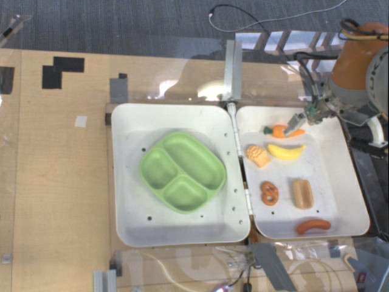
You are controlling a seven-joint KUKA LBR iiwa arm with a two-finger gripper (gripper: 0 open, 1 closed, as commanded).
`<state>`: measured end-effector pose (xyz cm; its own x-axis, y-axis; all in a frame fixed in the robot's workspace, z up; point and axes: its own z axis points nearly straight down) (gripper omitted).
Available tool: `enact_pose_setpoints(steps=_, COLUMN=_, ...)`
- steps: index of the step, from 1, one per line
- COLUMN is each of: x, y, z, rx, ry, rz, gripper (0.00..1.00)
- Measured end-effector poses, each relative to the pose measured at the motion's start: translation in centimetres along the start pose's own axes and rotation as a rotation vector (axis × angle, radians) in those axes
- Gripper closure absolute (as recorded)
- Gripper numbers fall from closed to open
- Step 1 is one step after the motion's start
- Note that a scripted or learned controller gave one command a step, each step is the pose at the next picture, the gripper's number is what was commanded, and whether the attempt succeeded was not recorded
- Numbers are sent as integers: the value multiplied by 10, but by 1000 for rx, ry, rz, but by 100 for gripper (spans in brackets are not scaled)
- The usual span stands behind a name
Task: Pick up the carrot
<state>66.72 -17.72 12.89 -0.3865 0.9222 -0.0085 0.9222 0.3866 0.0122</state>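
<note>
The gripper comes in from the right and its tip lies over the carrot, at the far part of the right bin. Whether the tip is open or closed on the carrot cannot be seen.

Near to far in this bin lie a sausage, then a pretzel and a bun with free floor between them, then a waffle and a banana just below the carrot. The carrot is close to the far wall.

The left bin holds a green plate. Both bins stand on a wooden bench; behind it is grey carpet with a black cable.
</note>
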Motion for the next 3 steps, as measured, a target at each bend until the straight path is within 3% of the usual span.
enact_pose_setpoints(steps=1, x=-11, y=-1, z=31, rx=12, ry=6, rz=-113, gripper=0)
enact_pose_setpoints(steps=2, x=-13, y=2, z=19, rx=2, ry=-9, rz=-119, gripper=100)
enact_pose_setpoints(steps=3, x=-28, y=-7, z=-13, rx=2, ry=2, rz=-525, gripper=100)
